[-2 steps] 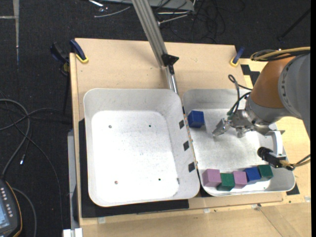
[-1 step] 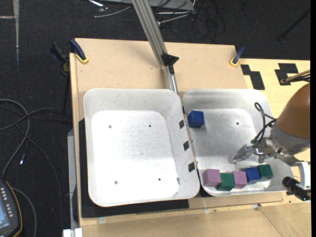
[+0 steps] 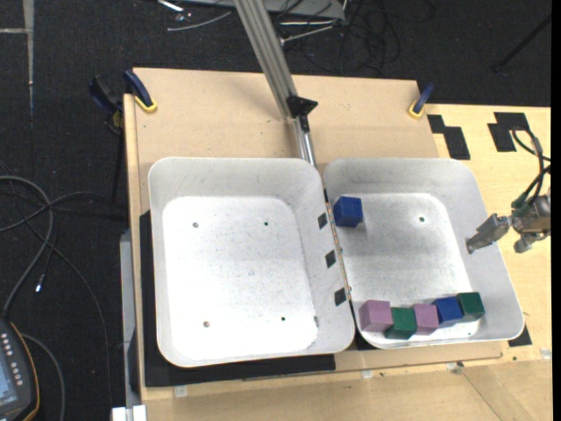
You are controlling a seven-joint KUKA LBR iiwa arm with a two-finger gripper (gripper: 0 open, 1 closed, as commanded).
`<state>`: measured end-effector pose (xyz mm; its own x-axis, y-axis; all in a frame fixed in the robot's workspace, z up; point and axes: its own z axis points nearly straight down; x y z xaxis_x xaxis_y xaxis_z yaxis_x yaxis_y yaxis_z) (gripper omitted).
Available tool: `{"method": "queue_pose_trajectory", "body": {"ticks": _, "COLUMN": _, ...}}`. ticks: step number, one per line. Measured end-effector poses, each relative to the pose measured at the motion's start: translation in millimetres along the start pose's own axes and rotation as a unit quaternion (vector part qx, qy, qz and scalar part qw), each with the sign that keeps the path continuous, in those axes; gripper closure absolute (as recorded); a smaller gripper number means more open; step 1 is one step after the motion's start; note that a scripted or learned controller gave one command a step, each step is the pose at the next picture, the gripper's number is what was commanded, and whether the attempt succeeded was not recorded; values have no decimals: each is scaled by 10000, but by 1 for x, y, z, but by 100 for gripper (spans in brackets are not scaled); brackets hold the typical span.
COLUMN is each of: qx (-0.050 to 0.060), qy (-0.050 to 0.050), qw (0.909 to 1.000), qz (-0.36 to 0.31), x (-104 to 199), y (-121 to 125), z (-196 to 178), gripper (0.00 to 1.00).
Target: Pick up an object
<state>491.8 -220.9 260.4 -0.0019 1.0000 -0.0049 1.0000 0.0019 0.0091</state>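
The blue block [image 3: 348,211] lay alone in the right bin [image 3: 456,181], near its upper left corner, well apart from the pincer [image 3: 501,235] at the bin's right rim. The pincer's fingers stood spread with nothing between them. Along the bin's near wall sat a row of purple, green and blue blocks [image 3: 422,315].

My fingers [image 3: 491,232] are dull grey metal, slim and tapered; behind them sits my pale grey wrist block, trailing dark cables.
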Motion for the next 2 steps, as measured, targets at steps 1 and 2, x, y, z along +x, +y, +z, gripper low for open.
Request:
{"method": "queue_pose_trajectory", "body": {"ticks": 1, "qx": 38, "qy": 16, "qw": 10000, "qz": -4, "x": 1, "y": -1, "z": 5, "gripper": 0}}
{"method": "queue_pose_trajectory", "body": {"ticks": 2, "qx": 75, "qy": 38, "qw": 10000, "qz": -7, "x": 21, "y": 28, "z": 160, "gripper": 0}}
